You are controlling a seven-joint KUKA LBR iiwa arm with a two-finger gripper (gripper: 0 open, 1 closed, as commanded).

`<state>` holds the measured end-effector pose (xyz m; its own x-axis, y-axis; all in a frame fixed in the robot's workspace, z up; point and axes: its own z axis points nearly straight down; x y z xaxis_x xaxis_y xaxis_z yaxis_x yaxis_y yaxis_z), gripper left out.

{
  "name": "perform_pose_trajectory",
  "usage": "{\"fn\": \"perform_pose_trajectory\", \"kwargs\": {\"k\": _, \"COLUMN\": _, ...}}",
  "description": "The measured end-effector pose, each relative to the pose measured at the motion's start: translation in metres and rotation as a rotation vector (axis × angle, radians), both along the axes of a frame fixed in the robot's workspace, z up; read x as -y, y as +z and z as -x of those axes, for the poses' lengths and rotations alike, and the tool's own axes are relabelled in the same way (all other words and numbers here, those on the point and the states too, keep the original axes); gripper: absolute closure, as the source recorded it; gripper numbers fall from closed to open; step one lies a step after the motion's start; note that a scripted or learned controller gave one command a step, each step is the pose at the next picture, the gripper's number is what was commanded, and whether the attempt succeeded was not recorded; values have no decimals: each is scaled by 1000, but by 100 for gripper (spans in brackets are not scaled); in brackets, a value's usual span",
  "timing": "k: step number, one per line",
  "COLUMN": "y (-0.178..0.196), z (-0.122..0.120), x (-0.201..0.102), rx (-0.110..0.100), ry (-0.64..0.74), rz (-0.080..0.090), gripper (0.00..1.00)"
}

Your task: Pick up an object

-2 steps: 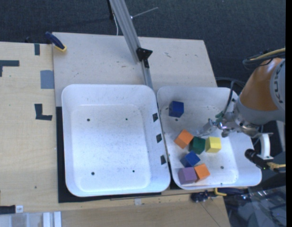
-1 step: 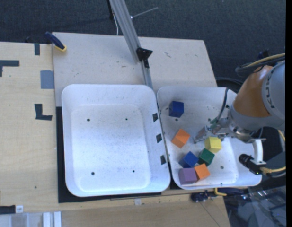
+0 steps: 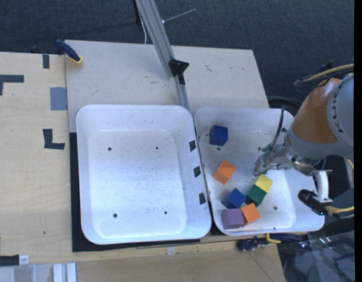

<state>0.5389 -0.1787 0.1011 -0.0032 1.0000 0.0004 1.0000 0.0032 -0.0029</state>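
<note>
On the worktop [image 3: 139, 75], the left bin [image 3: 136, 175] sits beside the right bin [image 3: 245, 119], which holds blue [image 3: 218, 135], orange [image 3: 224, 171], blue [image 3: 234, 198], purple [image 3: 232, 218], orange [image 3: 250, 213], green [image 3: 255, 195] and yellow [image 3: 263, 184] cubes, the claw [image 3: 264, 164] hovering just above the yellow one.

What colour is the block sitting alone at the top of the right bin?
Blue, seen clearly in the camera view.

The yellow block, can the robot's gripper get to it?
Probably yes. The gripper hovers just above the yellow block in the right bin. Its top looks uncovered, though a green block touches one side.
</note>
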Motion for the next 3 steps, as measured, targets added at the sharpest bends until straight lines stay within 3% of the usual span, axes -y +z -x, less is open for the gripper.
{"fn": "perform_pose_trajectory", "kwargs": {"k": 2, "y": 100, "z": 6, "x": -1, "rx": 7, "ry": -1, "rz": 2, "gripper": 100}}
{"fn": "perform_pose_trajectory", "kwargs": {"k": 3, "y": 101, "z": 13, "x": -45, "rx": 1, "ry": 2, "rz": -1, "gripper": 100}}
